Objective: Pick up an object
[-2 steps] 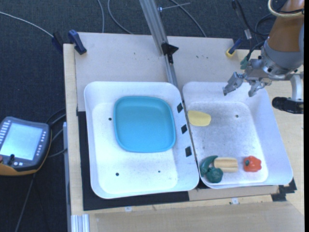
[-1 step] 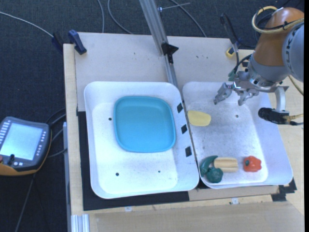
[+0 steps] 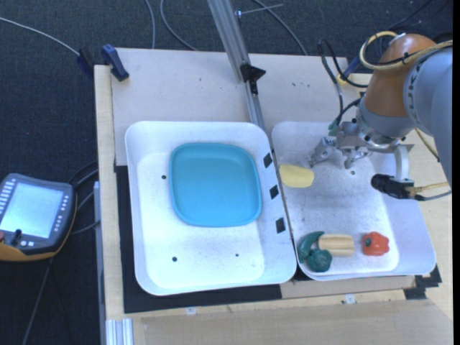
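Nearest us, along the right bin's (image 3: 413,228) front edge, we see a green piece (image 3: 314,252), a tan block (image 3: 336,245) and a red piece (image 3: 374,244). A yellow piece (image 3: 296,176) lies by the divider. Our arm (image 3: 402,77) bends down from the right; its gripper (image 3: 336,154) hangs spread and holding nothing, near the yellow piece. The left bin (image 3: 144,192) holds a blue plate (image 3: 214,184).

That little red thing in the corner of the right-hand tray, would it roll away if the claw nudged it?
Probably a bit. The red object looks rounded and smooth, like a toy tomato or pepper, so a nudge may roll it. It lies near the right bin's rim, which would likely stop it. Its glossy, curved surface might also slip between the gripper's fingers.
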`<state>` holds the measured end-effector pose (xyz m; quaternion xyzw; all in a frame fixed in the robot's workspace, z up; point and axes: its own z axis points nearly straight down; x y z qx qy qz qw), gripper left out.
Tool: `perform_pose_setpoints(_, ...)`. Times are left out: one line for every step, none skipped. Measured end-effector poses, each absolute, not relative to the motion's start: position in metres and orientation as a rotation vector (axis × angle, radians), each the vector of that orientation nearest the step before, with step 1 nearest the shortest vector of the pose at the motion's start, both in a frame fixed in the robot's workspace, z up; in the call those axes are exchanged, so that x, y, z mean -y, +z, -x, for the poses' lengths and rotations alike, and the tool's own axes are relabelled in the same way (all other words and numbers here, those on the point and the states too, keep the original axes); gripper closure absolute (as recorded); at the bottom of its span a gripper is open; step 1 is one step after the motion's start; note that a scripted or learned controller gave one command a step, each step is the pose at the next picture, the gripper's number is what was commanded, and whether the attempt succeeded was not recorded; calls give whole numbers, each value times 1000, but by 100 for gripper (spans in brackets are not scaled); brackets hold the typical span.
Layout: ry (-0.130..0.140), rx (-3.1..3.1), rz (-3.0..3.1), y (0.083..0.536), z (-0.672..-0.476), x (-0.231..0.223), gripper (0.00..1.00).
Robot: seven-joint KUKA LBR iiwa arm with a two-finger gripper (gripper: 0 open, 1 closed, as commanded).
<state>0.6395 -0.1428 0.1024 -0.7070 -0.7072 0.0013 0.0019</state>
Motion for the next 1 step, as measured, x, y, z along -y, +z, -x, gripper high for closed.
perform_pose_setpoints(-2,2223,2221,116,-641,143,100)
